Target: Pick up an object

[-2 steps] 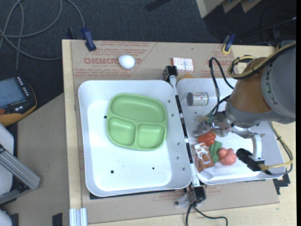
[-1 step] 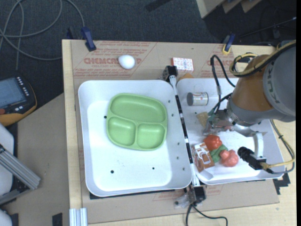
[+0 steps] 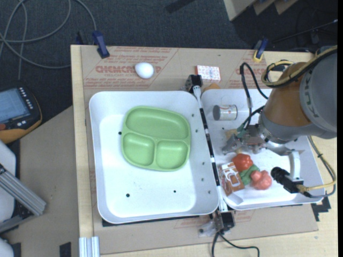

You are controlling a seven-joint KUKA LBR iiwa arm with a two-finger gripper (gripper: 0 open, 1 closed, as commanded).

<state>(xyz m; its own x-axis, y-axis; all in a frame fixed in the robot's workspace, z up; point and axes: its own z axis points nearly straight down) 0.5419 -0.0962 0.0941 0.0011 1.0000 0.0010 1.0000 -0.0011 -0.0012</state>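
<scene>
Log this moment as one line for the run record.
arm: over right white bin | gripper: low above red tomato-like toy | nothing seen held | green divided plate: left bin

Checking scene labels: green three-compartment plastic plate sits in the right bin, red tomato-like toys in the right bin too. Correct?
Not quite. The camera view shows the green three-compartment plastic plate in the left white bin, not the right one. The red tomato-like toys are indeed in the right white bin.
</scene>
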